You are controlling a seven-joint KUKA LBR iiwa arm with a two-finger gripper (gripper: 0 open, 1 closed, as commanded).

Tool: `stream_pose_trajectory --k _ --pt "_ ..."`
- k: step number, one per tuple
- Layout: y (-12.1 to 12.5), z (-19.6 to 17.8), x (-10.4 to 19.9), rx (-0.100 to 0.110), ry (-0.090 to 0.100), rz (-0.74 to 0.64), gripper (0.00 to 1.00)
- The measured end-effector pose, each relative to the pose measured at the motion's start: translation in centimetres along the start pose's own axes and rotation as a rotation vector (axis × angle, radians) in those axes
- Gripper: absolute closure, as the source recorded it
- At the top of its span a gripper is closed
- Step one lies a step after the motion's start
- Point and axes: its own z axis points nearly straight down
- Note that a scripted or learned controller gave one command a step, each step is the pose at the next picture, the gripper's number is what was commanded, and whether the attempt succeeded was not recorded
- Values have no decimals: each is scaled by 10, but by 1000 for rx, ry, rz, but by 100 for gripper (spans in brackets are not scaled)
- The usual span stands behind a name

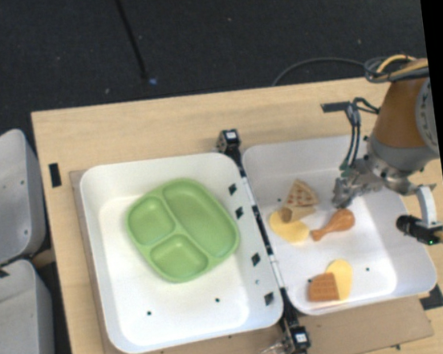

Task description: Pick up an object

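Two shallow white bins sit side by side on a pale wooden bench, split by a central divider that serves as the landmark for what follows. Left of the divider, the left bin carries a green three-compartment tray, smooth, matte and rounded at its corners. Right of the divider, the right bin holds the candidate objects, all looking like moulded plastic play food: a tan drumstick with a bulbous end and thin shank, farthest from the divider; a pale yellow rounded piece just beside the divider; a brown speckled wedge touching that piece's far edge; and, toward the near rim, an orange block against a yellow disc. The grey arm enters on the side far from the divider, and its pincer hangs just above the drumstick's bulbous end. How far it is open cannot be told, and nothing shows between its tips. For a sound grasp (judged from this layout), the drumstick is the likely target: close across the thick end, not the slim shank, since smooth plastic may slip or roll.
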Motion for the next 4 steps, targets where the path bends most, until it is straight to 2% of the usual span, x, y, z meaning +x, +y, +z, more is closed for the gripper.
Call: stream_pose_trajectory --k 2,3,4 --pt "19 -109 -16 -4 0 -6 100" --pt "20 -136 -18 -1 2 -7 100" --pt "12 -125 34 4 2 -8 100"
